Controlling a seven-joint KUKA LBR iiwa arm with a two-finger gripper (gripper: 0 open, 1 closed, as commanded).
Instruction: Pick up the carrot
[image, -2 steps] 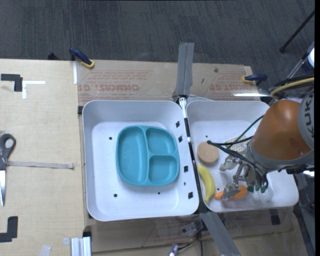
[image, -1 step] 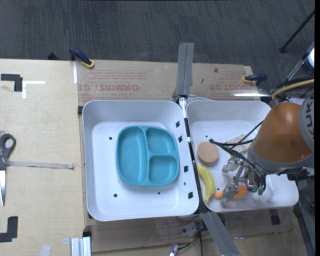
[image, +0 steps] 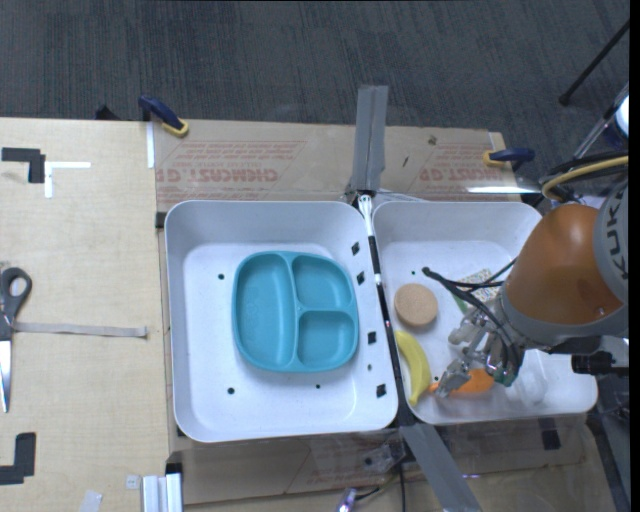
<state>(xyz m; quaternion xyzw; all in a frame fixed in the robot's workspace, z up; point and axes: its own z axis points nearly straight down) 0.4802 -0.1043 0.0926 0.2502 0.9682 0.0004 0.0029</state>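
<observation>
The carrot (image: 480, 384) is a small orange piece lying near the front edge of the right bin (image: 455, 232). My gripper (image: 463, 368) hangs directly over the carrot's left end, low in the bin and touching or almost touching it. The gripper's body and the orange wrist band (image: 560, 265) hide part of the carrot and the bin floor behind it. Whether the carrot is gripped cannot be made out.
A yellow banana (image: 415, 366) lies just left of the gripper, beside the bin divider. A round tan cookie (image: 416, 306) sits behind the banana. The left bin (image: 190, 300) holds a teal divided plate (image: 247, 310). Scissors (image: 10, 300) rest on the bench at far left.
</observation>
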